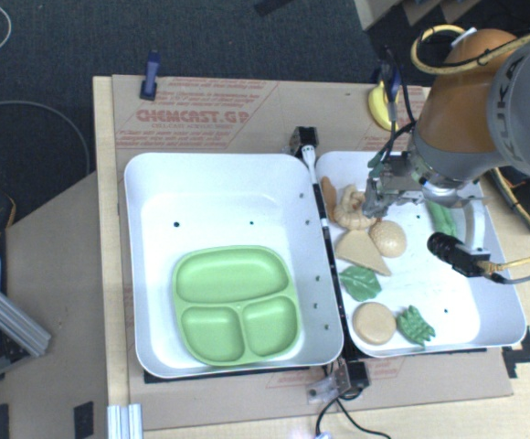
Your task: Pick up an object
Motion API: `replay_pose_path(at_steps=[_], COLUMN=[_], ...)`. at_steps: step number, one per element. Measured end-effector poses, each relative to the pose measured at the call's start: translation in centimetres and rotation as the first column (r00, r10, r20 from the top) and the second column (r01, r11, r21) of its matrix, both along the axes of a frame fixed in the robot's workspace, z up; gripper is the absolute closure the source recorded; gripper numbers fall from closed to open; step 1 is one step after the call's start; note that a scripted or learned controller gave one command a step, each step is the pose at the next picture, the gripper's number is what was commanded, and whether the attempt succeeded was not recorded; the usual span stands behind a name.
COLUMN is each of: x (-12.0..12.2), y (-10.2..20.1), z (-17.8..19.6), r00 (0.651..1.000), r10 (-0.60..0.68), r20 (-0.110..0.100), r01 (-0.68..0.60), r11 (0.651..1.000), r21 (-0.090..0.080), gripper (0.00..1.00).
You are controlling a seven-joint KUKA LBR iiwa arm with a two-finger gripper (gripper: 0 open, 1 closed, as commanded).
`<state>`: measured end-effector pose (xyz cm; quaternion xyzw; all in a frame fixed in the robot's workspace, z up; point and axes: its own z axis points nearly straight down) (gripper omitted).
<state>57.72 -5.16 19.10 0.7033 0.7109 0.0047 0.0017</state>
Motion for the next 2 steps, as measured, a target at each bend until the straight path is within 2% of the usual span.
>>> replay_pose_path(at_steps=[1,2], x=[-4.0,-8.1], y=[8.0,6.5], z=[5.7,16.5], r00=[1.0,1.0], r10=[-0.002,-0.01], r20=[-0.004,0.003], r01=[0.002,0.01], r11=[1.0,1.0], r21=[-0.002,-0.003], gripper=[1.0,1.0])
